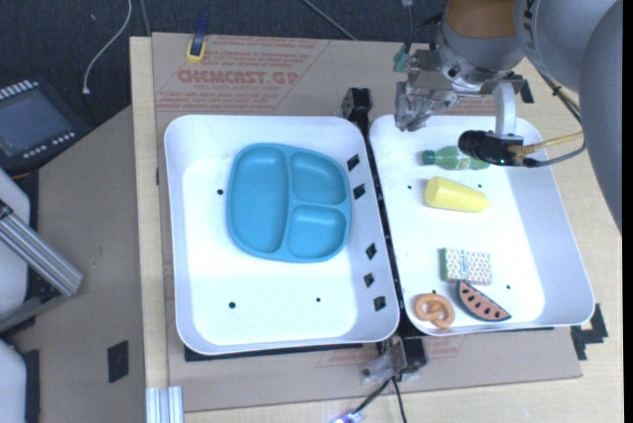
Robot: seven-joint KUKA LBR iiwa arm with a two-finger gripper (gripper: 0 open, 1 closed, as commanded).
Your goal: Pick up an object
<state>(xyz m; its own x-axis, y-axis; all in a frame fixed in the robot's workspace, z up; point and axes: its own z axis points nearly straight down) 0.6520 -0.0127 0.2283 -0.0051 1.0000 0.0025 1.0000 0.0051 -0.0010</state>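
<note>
Camera view: end effector above right bin, near green bottle.

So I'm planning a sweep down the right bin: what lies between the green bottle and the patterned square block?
In the camera view, the yellow rounded block lies between the green bottle and the patterned square block.

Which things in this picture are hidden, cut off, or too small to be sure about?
- Green bottle: its right end is hidden behind a black part of the arm, camera view.
- Hand: dark and small against the bin wall, so its state is unclear.
- Small patterned block: too small to identify.
- Arm: cut off by the top and right edges.
- Dark screen: cut off by the left edge.
</note>
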